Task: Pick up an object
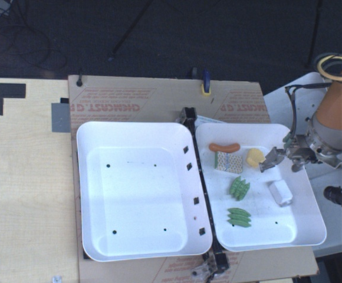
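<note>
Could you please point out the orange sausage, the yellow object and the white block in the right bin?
orange sausage (224,148): camera view, middle of its length.
yellow object (255,157): camera view, centre of its top.
white block (280,192): camera view, middle of its upper face.

A robotics lab: two white bins (137,249) on a cardboard-covered bench (130,102), cables (17,5) trailing at eleven o'clock.

Two bins (135,135) (303,232), two green pods (239,187) (239,217) (both knobbly), one sausage (224,148)
</note>
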Motion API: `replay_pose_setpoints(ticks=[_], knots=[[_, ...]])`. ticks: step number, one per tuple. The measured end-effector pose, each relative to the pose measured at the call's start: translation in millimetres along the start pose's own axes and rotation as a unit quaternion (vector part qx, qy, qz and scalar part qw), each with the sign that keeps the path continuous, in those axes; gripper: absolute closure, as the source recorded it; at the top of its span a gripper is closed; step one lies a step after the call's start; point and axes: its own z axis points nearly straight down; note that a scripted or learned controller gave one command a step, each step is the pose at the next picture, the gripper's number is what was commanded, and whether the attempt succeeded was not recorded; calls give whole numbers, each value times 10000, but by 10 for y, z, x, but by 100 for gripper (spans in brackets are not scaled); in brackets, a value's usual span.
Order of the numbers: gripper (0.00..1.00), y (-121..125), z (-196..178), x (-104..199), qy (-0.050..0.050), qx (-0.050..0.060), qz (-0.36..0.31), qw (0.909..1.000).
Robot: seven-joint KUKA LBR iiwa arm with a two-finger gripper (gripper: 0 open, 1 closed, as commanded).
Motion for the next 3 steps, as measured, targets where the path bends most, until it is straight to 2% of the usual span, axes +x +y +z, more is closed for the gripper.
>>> replay_pose_setpoints(ticks=[1,2,3], knots=[[100,-2,-98,-7,4,7,-1,10000],[100,512,-200,1244,23,-20,-64,10000],[100,593,200,2382,20,19,-51,10000]])
